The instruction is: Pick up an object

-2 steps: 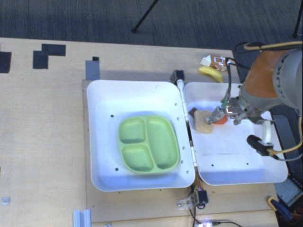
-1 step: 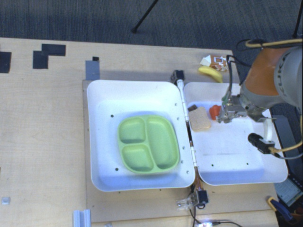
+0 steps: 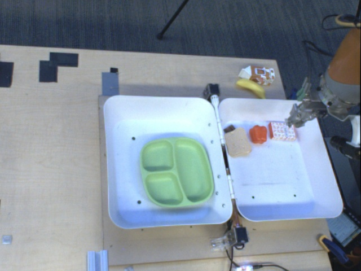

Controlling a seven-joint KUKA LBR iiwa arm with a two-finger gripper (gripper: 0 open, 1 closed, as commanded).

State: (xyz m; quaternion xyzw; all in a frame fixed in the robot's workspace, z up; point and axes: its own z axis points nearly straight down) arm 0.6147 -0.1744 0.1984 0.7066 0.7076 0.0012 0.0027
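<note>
In the right bin (image 3: pixel 316 202), three small things lie in a row along its upper part. Furthest right is a small flat pack (image 3: pixel 281 131), white with a grid of red or pink squares; whatever is printed on it is too small to read. Just left of it, close enough that they may touch, sits a small orange-red lump (image 3: pixel 258 134). Left again, near the bin's left wall, lies a tan slab (image 3: pixel 239 142) shaped like a slice of bread, with a small dark piece (image 3: pixel 229 129) at its upper left corner.

The gripper (image 3: pixel 297 116) hangs at the upper right of this bin, just above and to the right of the pack, its tips pointing down toward the pack's upper right corner. The tips are a blur of grey, so whether they stand apart or together cannot be told, and nothing is seen between them. Behind it the grey arm with its orange band (image 3: pixel 345 64) rises toward the upper right edge of the frame.

The left bin (image 3: pixel 121 208) holds a green divided plate (image 3: pixel 176 171) with three compartments, lying in the middle toward the lower side.

Outside the bins, on the wooden bench (image 3: pixel 51 168) above the right bin, lie a yellow banana-like piece (image 3: pixel 250 86) and a small white and brown packet (image 3: pixel 262 74); its label is not readable. Black patches (image 3: pixel 56 65) mark the bench at the upper left.
</note>
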